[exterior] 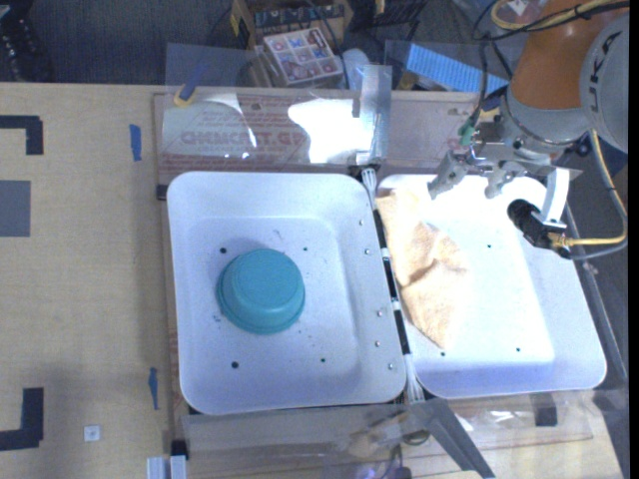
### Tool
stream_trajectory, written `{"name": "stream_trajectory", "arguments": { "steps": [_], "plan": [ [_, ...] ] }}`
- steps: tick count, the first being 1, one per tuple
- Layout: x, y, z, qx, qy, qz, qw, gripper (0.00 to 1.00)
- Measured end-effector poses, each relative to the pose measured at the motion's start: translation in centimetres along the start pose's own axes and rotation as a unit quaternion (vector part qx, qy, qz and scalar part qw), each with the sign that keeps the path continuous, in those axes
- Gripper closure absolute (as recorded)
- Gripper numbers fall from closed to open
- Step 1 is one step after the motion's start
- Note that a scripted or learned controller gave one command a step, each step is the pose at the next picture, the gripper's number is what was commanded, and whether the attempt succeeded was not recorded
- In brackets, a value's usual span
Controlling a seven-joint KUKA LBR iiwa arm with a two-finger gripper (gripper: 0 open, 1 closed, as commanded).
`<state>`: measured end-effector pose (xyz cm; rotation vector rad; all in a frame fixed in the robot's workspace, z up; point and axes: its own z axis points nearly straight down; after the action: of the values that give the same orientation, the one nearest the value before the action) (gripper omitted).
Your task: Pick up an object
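A tan cloth (427, 277) lies crumpled along the left side of the right bin (539, 357). A teal upturned bowl (262, 289) sits in the left bin (200, 218). My gripper (469, 183) hangs over the far edge of the right bin, up and to the right of the cloth. Its two fingers (443, 181) are spread apart, so it is open, and nothing sits between them.
The grey arm with its orange band (559, 48) comes in from the upper right. A black cable fitting (531, 218) hangs beside the wrist over the right bin. A metal divider (374, 128) and a plastic sheet stand behind the bins. Clutter lies beyond the bench.
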<state>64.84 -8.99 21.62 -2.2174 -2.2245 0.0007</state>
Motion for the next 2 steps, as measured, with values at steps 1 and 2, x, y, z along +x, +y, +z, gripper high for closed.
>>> {"name": "stream_trajectory", "arguments": {
  "steps": [1,2],
  "plan": [
    [-1.1,0.5,12.6,-0.005,-0.001,-0.038,0.9993,0.00],
    [-0.4,-5.5,12.6,-0.006,-0.001,-0.093,0.9956,0.00]
  ]
}}
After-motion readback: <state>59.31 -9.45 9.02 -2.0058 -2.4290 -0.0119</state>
